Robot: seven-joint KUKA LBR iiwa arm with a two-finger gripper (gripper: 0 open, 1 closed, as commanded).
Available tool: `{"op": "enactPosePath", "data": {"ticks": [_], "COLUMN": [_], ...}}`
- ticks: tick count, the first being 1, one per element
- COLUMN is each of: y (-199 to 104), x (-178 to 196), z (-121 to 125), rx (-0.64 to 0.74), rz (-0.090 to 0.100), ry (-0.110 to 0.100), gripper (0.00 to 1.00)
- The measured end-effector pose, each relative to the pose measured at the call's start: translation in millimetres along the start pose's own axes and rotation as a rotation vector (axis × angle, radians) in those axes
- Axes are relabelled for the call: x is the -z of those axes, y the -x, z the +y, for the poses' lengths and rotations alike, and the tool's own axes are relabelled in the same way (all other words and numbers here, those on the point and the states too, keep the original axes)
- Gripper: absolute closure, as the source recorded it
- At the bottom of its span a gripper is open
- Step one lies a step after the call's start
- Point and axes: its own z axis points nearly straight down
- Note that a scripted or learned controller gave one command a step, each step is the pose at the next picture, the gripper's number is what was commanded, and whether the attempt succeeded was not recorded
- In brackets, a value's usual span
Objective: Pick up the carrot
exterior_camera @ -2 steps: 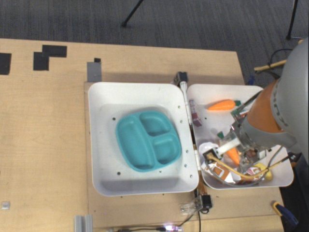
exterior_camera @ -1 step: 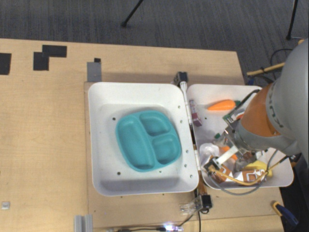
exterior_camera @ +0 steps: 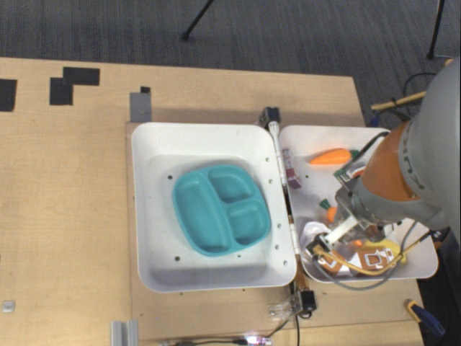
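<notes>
Carrot (exterior_camera: 330,158): here it is, lying flat at the far end of the right bin (exterior_camera: 360,133), orange body pointing toward the left bin, green top toward the arm's side. Nothing is touching it.
Arm (exterior_camera: 392,175): in from the right and hanging low over the near half of that bin, well short of the carrot.
Gripper (exterior_camera: 340,212): tucked under the wrist, down among the clutter at the near end. Whether it is released or clenched I cannot tell; it has nothing visible in its hold.
Neighbours: a small dark-red item (exterior_camera: 290,171) sits by the bin's left wall, near the carrot's tip but apart from it.
Left bin (exterior_camera: 144,193): a teal divided plate (exterior_camera: 220,209), out of play.
Handling, my read: it looks like a light, stiff toy with a smooth, tapered skin, so it could squirt out of a pinch near the tip.
Where to grab: across the thick middle of the orange body, jaws square to its length, clear of the green top.
</notes>
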Motion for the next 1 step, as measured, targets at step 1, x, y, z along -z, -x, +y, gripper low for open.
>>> {"op": "enactPosePath", "data": {"ticks": [1], "y": [-2.3], "x": [10.1], "z": [0.2], "rx": [0.006], "rz": [0.002], "ry": [-0.002], "gripper": [1.0]}}
